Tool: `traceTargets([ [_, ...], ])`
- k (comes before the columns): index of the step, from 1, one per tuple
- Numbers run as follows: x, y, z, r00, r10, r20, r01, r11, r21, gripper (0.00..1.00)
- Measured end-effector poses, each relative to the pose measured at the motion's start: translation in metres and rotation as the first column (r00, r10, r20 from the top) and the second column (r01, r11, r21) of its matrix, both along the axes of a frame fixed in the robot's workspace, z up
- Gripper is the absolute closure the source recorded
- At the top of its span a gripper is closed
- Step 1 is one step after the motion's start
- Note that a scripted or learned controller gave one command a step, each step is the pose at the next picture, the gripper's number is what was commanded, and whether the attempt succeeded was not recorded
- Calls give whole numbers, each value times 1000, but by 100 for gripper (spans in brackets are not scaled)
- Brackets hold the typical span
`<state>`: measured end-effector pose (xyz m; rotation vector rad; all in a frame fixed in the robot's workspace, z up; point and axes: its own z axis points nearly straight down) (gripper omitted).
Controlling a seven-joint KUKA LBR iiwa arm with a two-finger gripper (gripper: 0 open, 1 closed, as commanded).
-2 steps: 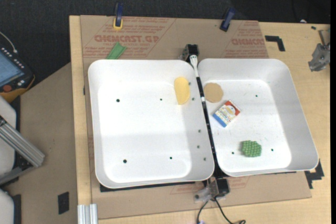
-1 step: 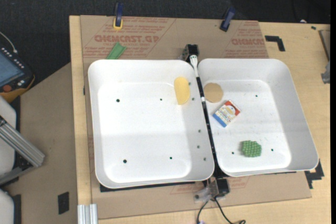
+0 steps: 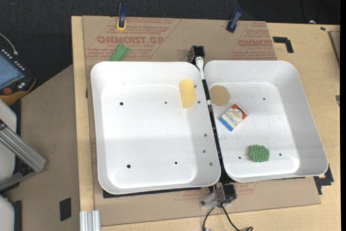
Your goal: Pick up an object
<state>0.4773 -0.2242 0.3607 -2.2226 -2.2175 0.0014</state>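
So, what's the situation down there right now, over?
Left bin: one yellow piece. Right bin: tan disc, small packet, green lump. All lying loose, nothing blocking them.

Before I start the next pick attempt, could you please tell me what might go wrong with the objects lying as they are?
The yellow piece and the tan disc both lie close to the divider between the bins, so a grasp there may hit the bin walls. The disc also looks flat, which could let it slip. The small packet lies at an angle, so a misaligned grasp might push it rather than lift it. The green ball may roll away.
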Motion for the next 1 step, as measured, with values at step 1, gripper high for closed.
traceTargets([
  [1, 25, 24, -55, 1000, 5, -3, -5, 1000, 2, 100],
])
